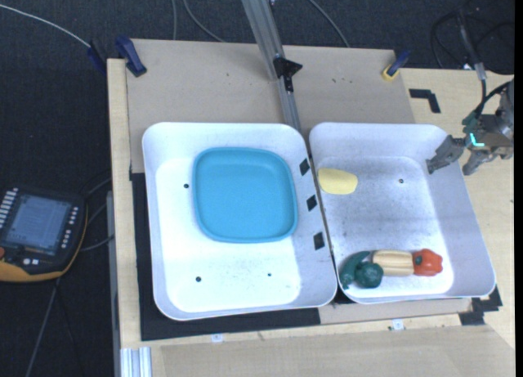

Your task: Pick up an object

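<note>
hand (459, 159) open over right bin's (470, 204) far corner, holding nothing.

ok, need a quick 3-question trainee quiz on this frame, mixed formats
1. True or false: the blue plate lies in the left bin.
2. Which item sits nearest the divider in the right bin? A) yellow piece B) red piece C) tan piece
3. Fill in: the end effector is over the right bin's far ____ corner.

Key: 1 true; 2 A; 3 right.
</note>
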Robot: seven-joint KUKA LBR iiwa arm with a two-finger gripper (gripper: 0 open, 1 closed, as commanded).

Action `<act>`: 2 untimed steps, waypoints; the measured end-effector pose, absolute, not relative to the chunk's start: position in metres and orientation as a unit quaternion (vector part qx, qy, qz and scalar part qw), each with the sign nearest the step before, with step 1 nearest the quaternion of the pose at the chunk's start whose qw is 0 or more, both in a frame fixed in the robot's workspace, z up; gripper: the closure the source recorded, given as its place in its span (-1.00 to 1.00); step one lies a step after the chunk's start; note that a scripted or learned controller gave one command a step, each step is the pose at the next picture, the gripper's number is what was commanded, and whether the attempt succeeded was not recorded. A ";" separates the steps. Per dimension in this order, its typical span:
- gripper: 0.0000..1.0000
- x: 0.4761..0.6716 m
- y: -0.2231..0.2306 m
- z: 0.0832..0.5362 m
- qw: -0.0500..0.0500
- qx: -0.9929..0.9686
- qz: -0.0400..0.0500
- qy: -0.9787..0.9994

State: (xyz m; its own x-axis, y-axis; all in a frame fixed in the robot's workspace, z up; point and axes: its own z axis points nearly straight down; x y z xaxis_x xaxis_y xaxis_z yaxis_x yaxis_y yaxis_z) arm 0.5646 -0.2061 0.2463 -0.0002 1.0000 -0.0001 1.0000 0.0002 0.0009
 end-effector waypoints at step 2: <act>-1.00 0.571 -0.202 0.187 -0.002 0.707 -0.001 0.707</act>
State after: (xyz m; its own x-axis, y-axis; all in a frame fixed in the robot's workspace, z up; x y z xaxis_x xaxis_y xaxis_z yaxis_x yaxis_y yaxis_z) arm 0.5706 -0.2018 0.1870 -0.0008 1.0000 0.0012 1.0000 0.0008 -0.0044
